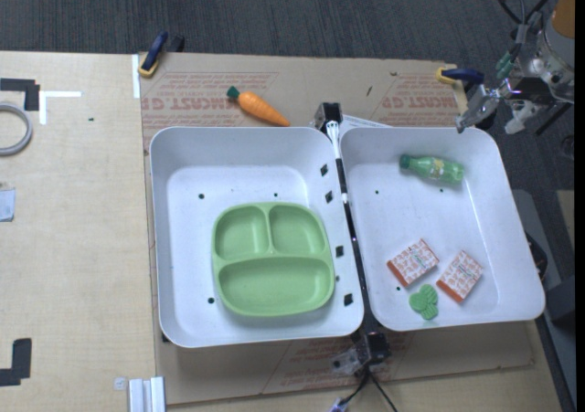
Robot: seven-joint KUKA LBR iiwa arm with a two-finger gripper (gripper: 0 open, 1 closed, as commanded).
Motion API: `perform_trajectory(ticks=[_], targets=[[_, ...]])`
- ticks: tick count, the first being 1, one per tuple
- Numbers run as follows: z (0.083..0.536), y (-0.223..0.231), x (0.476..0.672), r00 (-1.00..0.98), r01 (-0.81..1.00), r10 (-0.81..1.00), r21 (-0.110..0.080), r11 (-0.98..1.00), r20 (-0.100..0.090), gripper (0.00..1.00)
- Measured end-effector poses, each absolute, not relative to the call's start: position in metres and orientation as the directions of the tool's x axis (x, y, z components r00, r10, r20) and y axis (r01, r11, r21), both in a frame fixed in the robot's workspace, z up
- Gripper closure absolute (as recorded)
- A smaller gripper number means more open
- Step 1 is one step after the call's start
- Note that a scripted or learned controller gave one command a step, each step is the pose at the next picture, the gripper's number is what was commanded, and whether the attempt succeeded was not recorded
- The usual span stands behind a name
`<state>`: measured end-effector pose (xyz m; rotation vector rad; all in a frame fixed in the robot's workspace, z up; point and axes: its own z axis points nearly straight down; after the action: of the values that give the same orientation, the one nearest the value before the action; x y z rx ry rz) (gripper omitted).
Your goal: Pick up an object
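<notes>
- Claw sits at the far right, just past the far right corner of the right bin; two thin fingers look spread apart with nothing between them.
- Arm's wrist hardware is above the claw toward the right edge, with cables around it.
- Green bottle lies on its side in the far part of the right bin, cap end pointing left, near the claw but apart from it.
- Two orange-and-white packets lie side by side in the near part of the right bin, close together.
- Small green leaf-like piece lies just near-side of the left packet, by the bin's near wall.
- Left bin holds a green divided plate, three compartments, flat on the floor, toward the near side.
- Toy carrot lies on the cardboard beyond the left bin, outside both bins, green end left.
- Blue-and-yellow clamp is at the far left corner of the cardboard; another clamp is at the far right, just left of the claw.
- Black clip joins the two bins at the far end.
</notes>
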<state>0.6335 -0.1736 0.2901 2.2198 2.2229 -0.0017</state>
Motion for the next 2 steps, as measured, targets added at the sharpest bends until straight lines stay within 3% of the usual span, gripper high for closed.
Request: perform_trajectory(ticks=[1,2], targets=[[0.163,-0.137,0.569,-0.038,0.999,0.999,-0.001,0.038,0.000,0.00],[0.092,-0.105,0.492,-0.167,0.986,0.986,-0.001,0.167,0.000,0.00]])
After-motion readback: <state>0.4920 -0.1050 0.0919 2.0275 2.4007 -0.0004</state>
